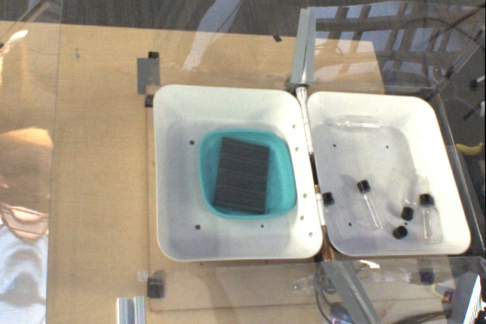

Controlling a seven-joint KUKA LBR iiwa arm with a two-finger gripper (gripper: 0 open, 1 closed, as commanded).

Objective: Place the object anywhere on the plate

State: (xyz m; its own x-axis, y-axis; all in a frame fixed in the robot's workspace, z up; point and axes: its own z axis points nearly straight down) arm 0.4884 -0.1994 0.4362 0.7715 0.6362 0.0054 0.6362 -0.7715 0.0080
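Whether the jaws are released or clenched cannot be told here.

The task's thing, a dark grey ribbed rectangular block point(243, 175), lies flat on the teal rounded-square plate point(283, 186), a little left of the frame's centre. Its long sides run roughly top to bottom, slightly tilted, and it sits within the plate's rim with teal showing on all sides. The plate rests on the floor of the left shallow white bin point(164, 163), about in its middle.

Just to the right, touching along a shared edge, is the right shallow white bin point(448, 163). On its floor, toward the lower half, lie several small clear vials with black caps. One clear vial point(370, 207) lies with its cap toward the upper left. A second clear vial point(430, 222) lies near the right wall with its cap at the top. A loose-looking black cap point(327, 198) sits close to the bin's left wall. Two more black caps point(400, 231) lie near the lower right. Whether those belong to vials is too small to tell. A faint clear plastic piece point(357, 121) lies near the bin's upper wall.

Both bins stand on a light wooden bench point(91, 163). A grey metal bar point(304, 49) rises toward the frame's top from the seam between the bins. A small grey bracket point(148, 72) sits at the left bin's upper left corner and another grey bracket point(155, 286) below its lower left corner.
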